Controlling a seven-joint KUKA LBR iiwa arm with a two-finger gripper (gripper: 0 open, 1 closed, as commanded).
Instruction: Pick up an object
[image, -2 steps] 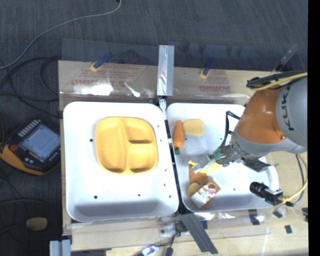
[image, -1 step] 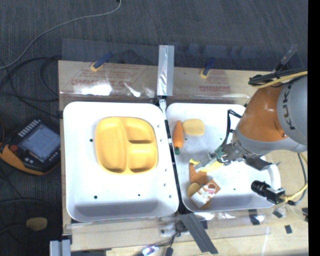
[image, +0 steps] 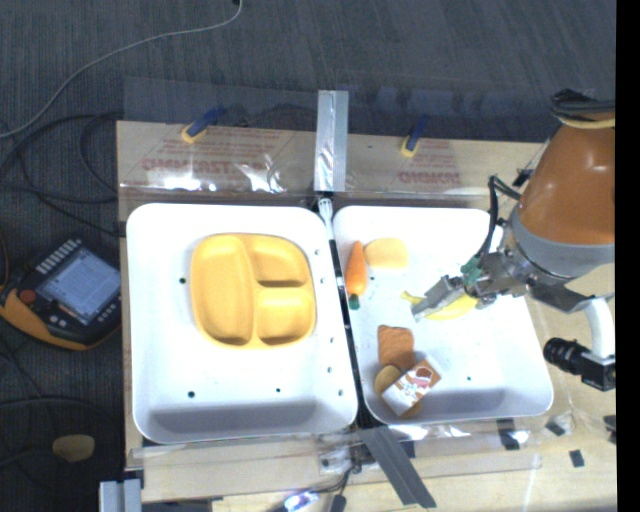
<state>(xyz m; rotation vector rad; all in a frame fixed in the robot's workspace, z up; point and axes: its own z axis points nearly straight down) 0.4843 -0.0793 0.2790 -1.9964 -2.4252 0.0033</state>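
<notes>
It looked like a robotics lab — a wooden bench (image: 140, 140) stood on dark carpet, with loose cables (image: 90, 60) trailing across the floor and a teach pendant (image: 62, 292) lying beside it.

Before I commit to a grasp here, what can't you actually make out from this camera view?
- Gripper: fingers too small and blurred to tell how they stand, camera view.
- Yellow item: partly covered by the gripper, so its shape and whether it is held are unclear.
- Small carton: label too small to read.
- Brown pieces: too blurred to identify.
- Arm: cut off by the right edge.
</notes>
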